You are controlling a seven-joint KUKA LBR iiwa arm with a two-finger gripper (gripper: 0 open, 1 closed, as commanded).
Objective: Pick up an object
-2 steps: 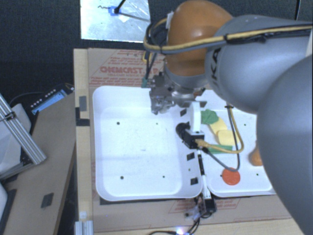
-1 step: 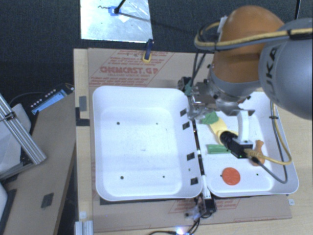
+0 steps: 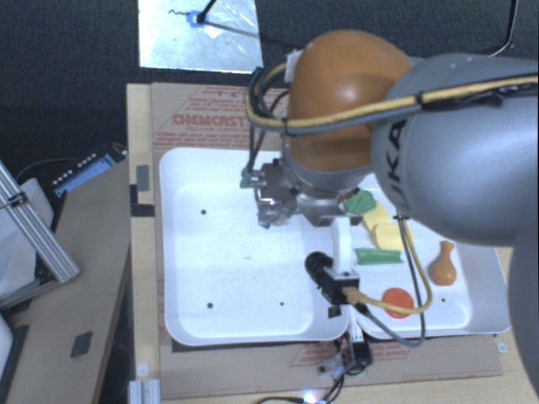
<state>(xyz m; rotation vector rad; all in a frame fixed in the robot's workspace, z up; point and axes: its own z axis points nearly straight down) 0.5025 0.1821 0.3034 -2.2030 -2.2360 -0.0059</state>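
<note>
My gripper (image 3: 271,202) hangs over the right part of the left white bin (image 3: 173,251), under the big orange wrist joint (image 3: 345,99). The arm hides much of the right bin (image 3: 480,310). In that bin, to the right of the gripper, lie a green piece (image 3: 360,200), two yellow pieces (image 3: 383,227), a flat green strip (image 3: 379,256), a tan pear-shaped object (image 3: 443,264) and a red-orange round object (image 3: 398,300). Nothing shows under the gripper on the bin floor.
Both bins rest on a cardboard sheet (image 3: 202,116) with red print. A shiny foil square (image 3: 198,23) lies behind it. An aluminium frame (image 3: 34,234) and a small device (image 3: 84,171) stand at the left of the bench.
</note>
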